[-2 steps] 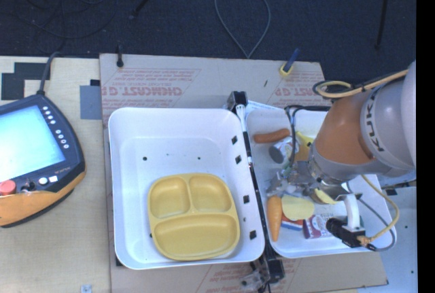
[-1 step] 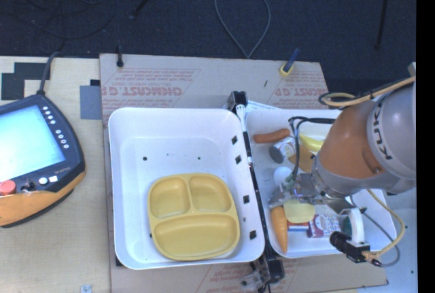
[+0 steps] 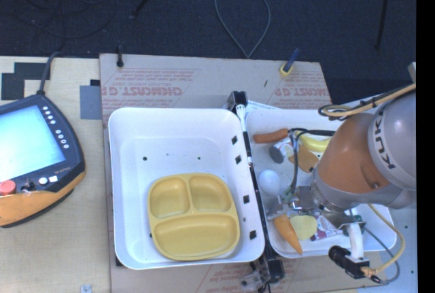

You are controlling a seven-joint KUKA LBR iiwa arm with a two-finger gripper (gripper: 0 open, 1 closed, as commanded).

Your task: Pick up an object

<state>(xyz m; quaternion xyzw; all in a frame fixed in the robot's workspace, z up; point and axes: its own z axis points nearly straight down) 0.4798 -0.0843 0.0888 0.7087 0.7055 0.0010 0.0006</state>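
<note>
Camera view, claw (image 3: 297,207) low in right bin (image 3: 380,234) (above carrot (image 3: 288,234)), opening seemingly hidden, cannot tell.

i read "chemcrst" stamped upside-down in red on cardboard sheet (image 3: 146,90), repeated partly at its right; "ku" in black on grey arm (image 3: 394,142); rest illegible.

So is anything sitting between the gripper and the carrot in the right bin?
Hard to say. The arm hangs low over the right bin and covers its own gripper. The carrot lies at the bin's near-left corner, just left of the wrist, touching a pale yellow piece. Nothing lies on top of the carrot.
</note>
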